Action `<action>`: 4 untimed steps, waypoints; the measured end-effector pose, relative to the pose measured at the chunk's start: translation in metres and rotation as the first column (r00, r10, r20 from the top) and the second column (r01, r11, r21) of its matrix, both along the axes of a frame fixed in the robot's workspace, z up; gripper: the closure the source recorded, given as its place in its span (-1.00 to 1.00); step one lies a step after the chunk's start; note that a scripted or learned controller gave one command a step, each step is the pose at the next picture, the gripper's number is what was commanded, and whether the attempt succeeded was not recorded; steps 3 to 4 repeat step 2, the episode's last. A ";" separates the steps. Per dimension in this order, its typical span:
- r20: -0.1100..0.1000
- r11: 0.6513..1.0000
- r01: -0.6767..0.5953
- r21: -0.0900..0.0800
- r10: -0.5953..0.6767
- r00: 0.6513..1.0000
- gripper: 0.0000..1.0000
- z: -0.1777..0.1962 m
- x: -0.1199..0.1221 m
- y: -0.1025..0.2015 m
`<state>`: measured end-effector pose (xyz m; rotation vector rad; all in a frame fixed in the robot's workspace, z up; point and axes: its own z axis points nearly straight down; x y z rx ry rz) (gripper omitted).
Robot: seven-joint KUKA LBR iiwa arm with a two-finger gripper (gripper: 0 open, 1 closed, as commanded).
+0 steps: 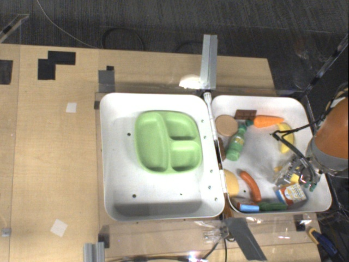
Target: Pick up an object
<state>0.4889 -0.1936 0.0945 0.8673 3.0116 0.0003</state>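
Jaws hung over the right bin's clutter; I couldn't tell their spread, tangled among wires.

Setup sits on a light wood bench top with a few black squares stuck near the far left corner and a couple of small pale patches further in. Behind it the floor is dark grey carpet, with a thin pale cable snaking across it. A grey metal post stands at the back edge. Lighting is even, with soft shadows.
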 end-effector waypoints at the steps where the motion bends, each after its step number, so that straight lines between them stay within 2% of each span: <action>1: 0.000 1.000 -0.001 0.000 0.001 1.000 -1.00 0.000 0.000 0.000; 2: 0.011 0.998 -0.070 -0.005 0.070 0.998 -1.00 -0.004 0.003 0.010; 4: 0.011 0.998 -0.070 -0.005 0.070 0.998 -1.00 -0.004 0.003 0.010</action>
